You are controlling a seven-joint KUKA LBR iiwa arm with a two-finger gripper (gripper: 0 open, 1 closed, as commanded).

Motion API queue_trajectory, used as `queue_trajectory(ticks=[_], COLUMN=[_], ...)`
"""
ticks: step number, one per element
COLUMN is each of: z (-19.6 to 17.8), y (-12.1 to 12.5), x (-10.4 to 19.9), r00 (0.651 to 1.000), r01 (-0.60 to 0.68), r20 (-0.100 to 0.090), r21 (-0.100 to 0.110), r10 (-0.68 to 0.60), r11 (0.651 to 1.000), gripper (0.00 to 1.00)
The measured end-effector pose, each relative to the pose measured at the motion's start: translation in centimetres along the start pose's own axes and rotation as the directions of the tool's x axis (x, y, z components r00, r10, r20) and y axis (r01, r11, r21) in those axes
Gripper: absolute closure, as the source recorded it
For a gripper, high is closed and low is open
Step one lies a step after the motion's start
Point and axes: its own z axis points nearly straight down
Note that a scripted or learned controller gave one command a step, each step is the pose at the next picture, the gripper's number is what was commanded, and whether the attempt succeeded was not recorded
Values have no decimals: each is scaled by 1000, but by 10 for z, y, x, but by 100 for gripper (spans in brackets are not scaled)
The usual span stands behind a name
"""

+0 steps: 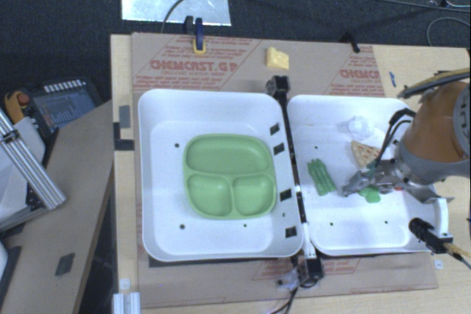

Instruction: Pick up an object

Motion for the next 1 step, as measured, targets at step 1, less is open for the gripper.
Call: queue_trajectory(ticks=[1], z=[-13], y=[1], x=[-1], r00=[1000], r01=[0], r20=[3], r21=[-6], r10=[0], r11=[1000], gripper=[100])
